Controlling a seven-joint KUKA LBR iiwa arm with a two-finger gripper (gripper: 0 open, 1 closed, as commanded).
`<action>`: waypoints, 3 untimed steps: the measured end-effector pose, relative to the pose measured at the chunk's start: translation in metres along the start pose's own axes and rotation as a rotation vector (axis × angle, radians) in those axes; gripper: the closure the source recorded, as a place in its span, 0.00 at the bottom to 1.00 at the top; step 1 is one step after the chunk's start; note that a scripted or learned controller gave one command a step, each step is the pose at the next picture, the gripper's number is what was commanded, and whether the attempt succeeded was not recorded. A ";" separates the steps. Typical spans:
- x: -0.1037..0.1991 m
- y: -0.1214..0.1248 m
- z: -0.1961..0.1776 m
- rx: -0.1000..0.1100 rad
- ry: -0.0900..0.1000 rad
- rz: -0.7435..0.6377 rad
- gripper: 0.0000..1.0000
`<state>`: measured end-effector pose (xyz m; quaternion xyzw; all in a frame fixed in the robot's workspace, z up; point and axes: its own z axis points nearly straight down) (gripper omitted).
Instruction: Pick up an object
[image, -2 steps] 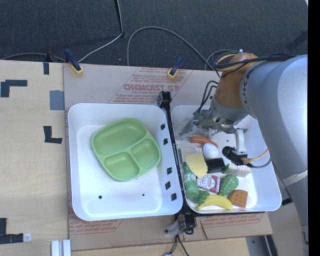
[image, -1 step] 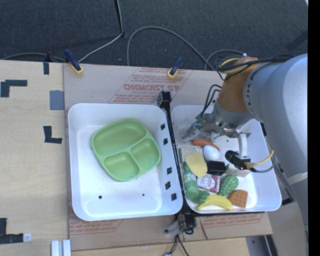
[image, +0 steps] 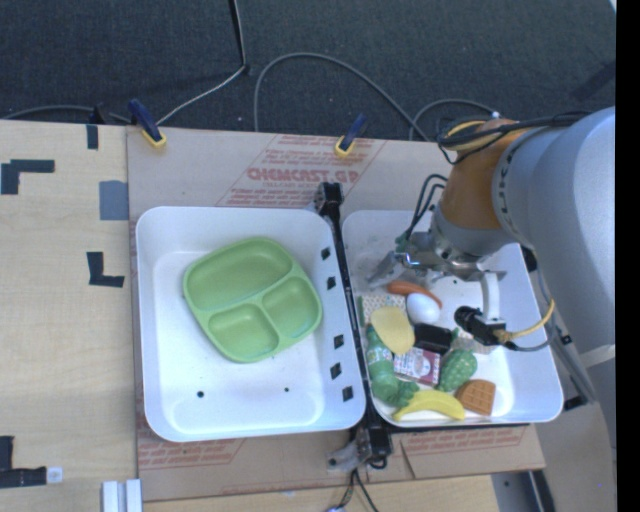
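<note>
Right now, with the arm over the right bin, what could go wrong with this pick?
The toys sit packed together: banana, waffle and egg touch neighbours, so the end effector may nudge several or slip off. It also hangs near the divider between the bins, which it might clip.

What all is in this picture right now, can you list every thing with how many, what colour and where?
bins: two, white, side by side on the bench
plate: one, green, three sections, in the left bin
banana: one, yellow, near edge of the right bin
waffle: one, orange-brown, right of the banana
egg: one, white, middle of the right bin
carrot: one, orange, just above the egg
other toy food: several, yellow, green and red, piled in the right bin
clamps: two, yellow and blue, far edge of the cardboard
cables: several, black and grey, behind the bench
arm: one, grey with orange band, over the right bin
pincer: one, dark metal, above the carrot
</note>
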<state>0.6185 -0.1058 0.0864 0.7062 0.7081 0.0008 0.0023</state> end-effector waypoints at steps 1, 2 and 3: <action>0.001 -0.006 0.000 -0.001 -0.001 0.001 0.00; 0.007 -0.040 0.000 -0.001 -0.001 0.002 0.00; 0.006 -0.040 -0.010 -0.003 -0.002 0.002 1.00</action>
